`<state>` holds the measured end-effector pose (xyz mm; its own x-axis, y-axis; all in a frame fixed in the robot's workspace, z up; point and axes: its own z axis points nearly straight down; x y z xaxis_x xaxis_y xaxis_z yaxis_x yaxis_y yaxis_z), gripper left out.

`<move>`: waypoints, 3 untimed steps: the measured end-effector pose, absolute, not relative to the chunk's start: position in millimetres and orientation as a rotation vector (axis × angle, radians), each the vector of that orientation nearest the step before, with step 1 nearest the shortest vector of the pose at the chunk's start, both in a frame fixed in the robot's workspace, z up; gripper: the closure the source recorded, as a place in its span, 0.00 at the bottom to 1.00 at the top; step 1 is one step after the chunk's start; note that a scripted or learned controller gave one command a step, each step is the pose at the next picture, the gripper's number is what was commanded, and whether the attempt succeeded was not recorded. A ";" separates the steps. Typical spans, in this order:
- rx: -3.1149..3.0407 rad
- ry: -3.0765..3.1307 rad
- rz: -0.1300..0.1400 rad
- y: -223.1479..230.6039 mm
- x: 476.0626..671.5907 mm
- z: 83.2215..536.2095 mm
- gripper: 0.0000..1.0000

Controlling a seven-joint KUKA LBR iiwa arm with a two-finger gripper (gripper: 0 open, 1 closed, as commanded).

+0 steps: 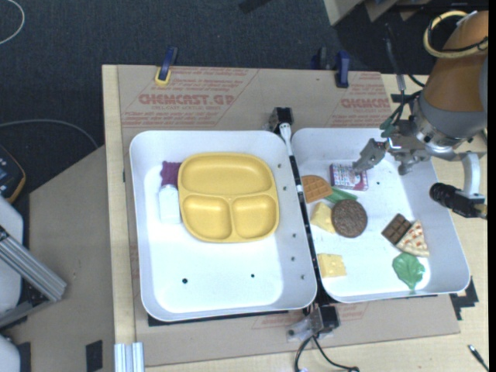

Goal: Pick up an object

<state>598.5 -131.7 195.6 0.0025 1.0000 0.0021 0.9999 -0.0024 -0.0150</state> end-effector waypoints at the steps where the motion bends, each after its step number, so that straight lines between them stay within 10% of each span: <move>1: -2.222 -2.221 0.000 -131.8 601.7 203.8 0.00; 3: -2.217 -2.216 0.005 -119.3 599.5 101.7 0.00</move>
<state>599.5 -119.3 101.7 0.0004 1.0000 0.0021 1.0000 -0.0004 -0.0071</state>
